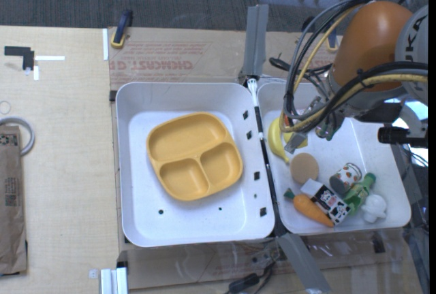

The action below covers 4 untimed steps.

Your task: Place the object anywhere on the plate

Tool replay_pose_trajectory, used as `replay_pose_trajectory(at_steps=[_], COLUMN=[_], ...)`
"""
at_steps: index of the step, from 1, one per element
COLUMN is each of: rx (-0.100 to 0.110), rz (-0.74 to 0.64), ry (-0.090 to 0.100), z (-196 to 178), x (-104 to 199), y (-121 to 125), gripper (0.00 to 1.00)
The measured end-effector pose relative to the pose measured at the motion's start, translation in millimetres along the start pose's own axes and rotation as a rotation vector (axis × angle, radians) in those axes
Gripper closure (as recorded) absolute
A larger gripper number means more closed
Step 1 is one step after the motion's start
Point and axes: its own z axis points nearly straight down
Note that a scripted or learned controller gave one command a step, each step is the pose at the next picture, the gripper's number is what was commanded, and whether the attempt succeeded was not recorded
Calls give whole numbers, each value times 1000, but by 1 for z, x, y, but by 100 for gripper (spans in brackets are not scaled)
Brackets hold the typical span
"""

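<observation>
A yellow plate (194,154) with three compartments lies in the left white bin (136,204). In the right bin (392,211) a yellow banana (274,137) rests against the left wall. My gripper (296,141) hangs low over that bin's upper left part, just right of the banana and above a tan round piece (304,167). Cables and the orange band (371,30) of the arm hide much of the wrist. An orange carrot (311,209) lies near the bin's front edge.
A black-and-white cow-pattern carton (328,201), a small cup-like toy (347,175), a green bottle (361,187) and a white piece (373,205) crowd the right bin's lower right. A divider (259,150) separates the bins. A brown bag (10,197) lies at far left.
</observation>
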Motion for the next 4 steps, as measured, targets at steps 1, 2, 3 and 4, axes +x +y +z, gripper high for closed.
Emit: replay_pose_trajectory(at_steps=[1,2,3,4], rx=[1,3,2,4], rz=[249,480,682,710], ry=[-1,2,0,1], z=[-144,-28,-71,-14], x=[16,69,52,44], y=[-70,-49,-75,30], gripper=[100,100,100,100])
